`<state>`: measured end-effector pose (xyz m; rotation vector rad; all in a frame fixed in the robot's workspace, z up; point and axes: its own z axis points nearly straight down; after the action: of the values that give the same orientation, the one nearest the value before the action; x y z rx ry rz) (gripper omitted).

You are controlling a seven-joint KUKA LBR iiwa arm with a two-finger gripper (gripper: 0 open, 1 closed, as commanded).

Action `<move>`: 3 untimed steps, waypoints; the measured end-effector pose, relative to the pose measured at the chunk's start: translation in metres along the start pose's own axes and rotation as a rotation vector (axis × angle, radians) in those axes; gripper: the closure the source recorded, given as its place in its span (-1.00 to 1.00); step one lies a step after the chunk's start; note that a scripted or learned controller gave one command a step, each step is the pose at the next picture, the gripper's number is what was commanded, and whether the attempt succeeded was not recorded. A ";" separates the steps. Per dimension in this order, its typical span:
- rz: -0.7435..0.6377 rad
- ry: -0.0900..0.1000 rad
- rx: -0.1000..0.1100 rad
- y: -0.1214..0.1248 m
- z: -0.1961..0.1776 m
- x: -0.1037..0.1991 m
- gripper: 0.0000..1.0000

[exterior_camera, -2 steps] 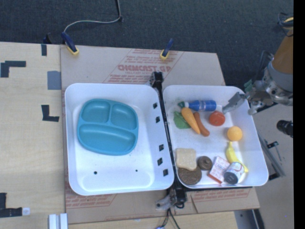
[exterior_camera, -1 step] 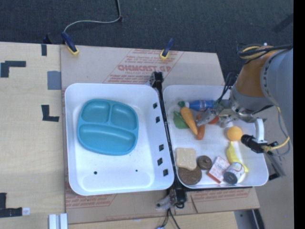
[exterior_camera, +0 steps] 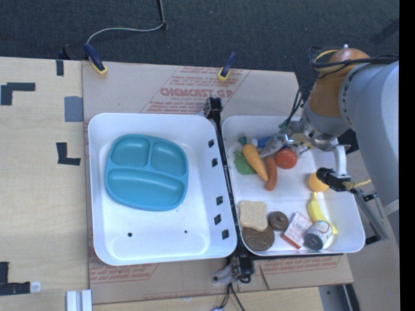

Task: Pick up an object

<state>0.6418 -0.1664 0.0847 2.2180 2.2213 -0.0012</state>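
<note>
The right bin (exterior_camera: 337,241) holds several toy foods: an orange carrot (exterior_camera: 255,161), a green piece (exterior_camera: 242,165) beside it, a brown sausage (exterior_camera: 270,173), a red tomato (exterior_camera: 286,159), an orange fruit (exterior_camera: 317,183), a banana (exterior_camera: 315,208), a bread slice (exterior_camera: 253,214), a brown cookie (exterior_camera: 258,239), a chocolate donut (exterior_camera: 278,221), a red-and-white packet (exterior_camera: 297,229) and a can (exterior_camera: 316,237). My gripper (exterior_camera: 287,142) is low over the far middle of this bin, just above the tomato and close to the carrot's top. The wrist hides what lies between its tips.
A blue divided plate (exterior_camera: 146,172) lies in the left bin (exterior_camera: 155,248). A black divider (exterior_camera: 222,173) separates the two bins. The grey arm (exterior_camera: 373,109) covers the right bin's far right corner. A small blue item (exterior_camera: 262,143) lies by the gripper.
</note>
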 end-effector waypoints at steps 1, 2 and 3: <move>-0.001 -0.003 0.001 0.000 -0.007 -0.001 1.00; -0.001 -0.003 0.002 0.000 -0.007 -0.001 -1.00; 0.001 -0.002 -0.003 -0.033 0.000 0.033 -1.00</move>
<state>0.6084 -0.1333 0.0851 2.2166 2.2182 -0.0003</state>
